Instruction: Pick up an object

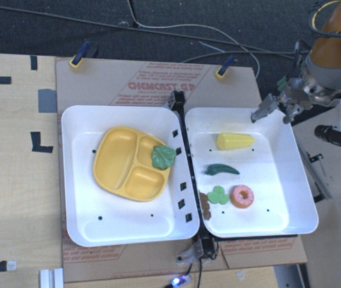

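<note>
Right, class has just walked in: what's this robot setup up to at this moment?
A robot arm reaches in from the right, its hand hovering over the far right rim of the right bin, holding nothing. Its job is to pick up an object. That bin holds a yellow corn piece, a green pepper, a green leafy piece and a pink donut. The left bin holds a yellow divided plate with a green lettuce piece on it.

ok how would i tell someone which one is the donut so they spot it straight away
Look in the right bin, the one nearer the arm, and go to its front half. The donut is the small pink-frosted ring with a hole in the middle, lying right of a green clover-shaped piece. It is the only pink, ring-shaped thing there; the others are yellow or green.
</note>
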